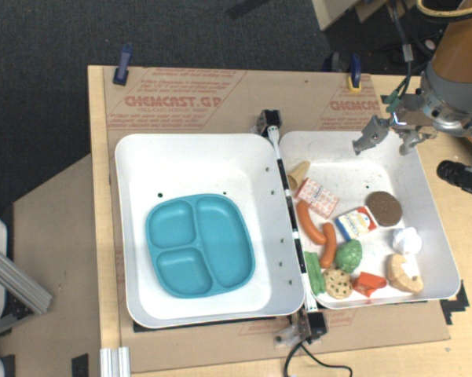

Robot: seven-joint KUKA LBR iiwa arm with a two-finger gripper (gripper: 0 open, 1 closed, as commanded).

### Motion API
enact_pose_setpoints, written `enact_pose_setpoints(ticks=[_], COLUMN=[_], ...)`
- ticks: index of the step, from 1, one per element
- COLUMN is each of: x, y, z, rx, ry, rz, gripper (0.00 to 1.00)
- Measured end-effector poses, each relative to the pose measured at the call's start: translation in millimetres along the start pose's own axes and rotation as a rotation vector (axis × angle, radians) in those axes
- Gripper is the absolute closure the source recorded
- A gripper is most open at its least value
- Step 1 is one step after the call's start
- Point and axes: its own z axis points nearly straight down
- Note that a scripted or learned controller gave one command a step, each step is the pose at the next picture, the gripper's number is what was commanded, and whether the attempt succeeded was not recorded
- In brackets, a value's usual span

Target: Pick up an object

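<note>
A tan bench on dark carpet holds two white bins. The gripper, fingers spread and gripping nothing, hovers over the right bin's far edge; toy food lies inside it.

Two white bins side by side: left bin with a teal tray, right bin with hot dog, carrot, cookie, brown disc, carton; gripper open, empty, above right bin's far edge.
</note>
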Motion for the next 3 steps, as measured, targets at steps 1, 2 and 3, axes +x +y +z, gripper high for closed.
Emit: enact_pose_setpoints(ticks=[1, 2, 3], x=[-63, -16, -41], y=[-44, -109, -57], z=[53, 128, 163], rx=[0.007, 0.012, -0.004], ry=[0.0, 0.006, 0.002], rz=[0.006, 0.0, -0.002], gripper=[0.0, 0.0, 0.0])
